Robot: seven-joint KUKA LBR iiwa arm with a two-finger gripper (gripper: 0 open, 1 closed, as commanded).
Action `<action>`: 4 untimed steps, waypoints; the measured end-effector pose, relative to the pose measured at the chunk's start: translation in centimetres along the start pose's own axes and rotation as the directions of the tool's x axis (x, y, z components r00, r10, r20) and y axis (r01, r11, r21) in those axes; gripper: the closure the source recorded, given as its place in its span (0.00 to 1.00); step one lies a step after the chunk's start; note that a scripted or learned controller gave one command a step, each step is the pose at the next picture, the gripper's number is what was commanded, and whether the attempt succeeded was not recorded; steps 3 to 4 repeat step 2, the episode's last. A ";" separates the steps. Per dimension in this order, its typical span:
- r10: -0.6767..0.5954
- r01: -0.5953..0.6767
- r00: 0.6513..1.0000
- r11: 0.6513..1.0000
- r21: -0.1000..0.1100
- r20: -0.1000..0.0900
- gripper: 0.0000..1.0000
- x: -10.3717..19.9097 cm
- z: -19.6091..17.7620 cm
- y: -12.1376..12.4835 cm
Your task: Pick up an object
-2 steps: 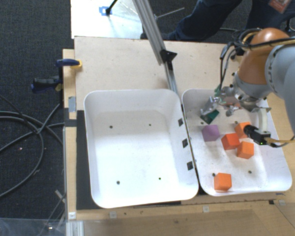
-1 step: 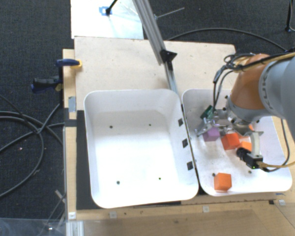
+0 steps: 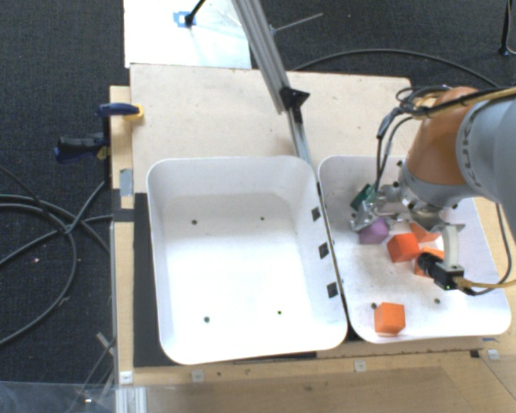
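- Closest to the camera is an orange block (image 3: 390, 317), a small cube-ish thing sitting near the front edge of the right bin (image 3: 482, 317), well apart from everything else in there.
- Further back in that same bin there's a second orange block (image 3: 403, 247), a bit bigger-looking and tilted, lying just beside a purple piece (image 3: 374, 231).
- That purple piece is small, rounded and pale lilac, and it sits right under the tip of the end effector (image 3: 367, 215), touching it or close to it as far as I can make out.
- Something green (image 3: 361, 200) shows right at the end effector too, on the far side of the purple piece; too small to say what it is.
- Honestly I can't tell whether the end effector is spread or pinching anything. Its metal parts are bunched up over the purple piece and the angle hides the gap.
- Grey arm (image 3: 499, 144) with the orange band (image 3: 434, 144) comes in from the right and hangs over the back half of the right bin, cables looping around the wrist.
- Another bit of orange (image 3: 423, 231) peeks out under the wrist hardware, half hidden.
- Left bin (image 3: 241, 256) sits right against the right one on the light wooden counter (image 3: 206, 110).
- A blue clamp (image 3: 119, 110) grips the counter's far left edge.
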State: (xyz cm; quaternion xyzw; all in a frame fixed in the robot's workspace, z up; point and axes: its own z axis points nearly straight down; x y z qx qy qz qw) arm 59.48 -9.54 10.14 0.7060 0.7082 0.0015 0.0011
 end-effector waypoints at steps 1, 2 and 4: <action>-0.011 0.011 1.000 1.000 -0.004 -0.004 1.00 10.8 -9.3 0.2; -0.009 0.009 1.000 1.000 -0.003 -0.003 1.00 16.6 -11.4 3.5; -0.009 0.009 1.000 1.000 -0.003 -0.003 1.00 16.6 -11.4 3.5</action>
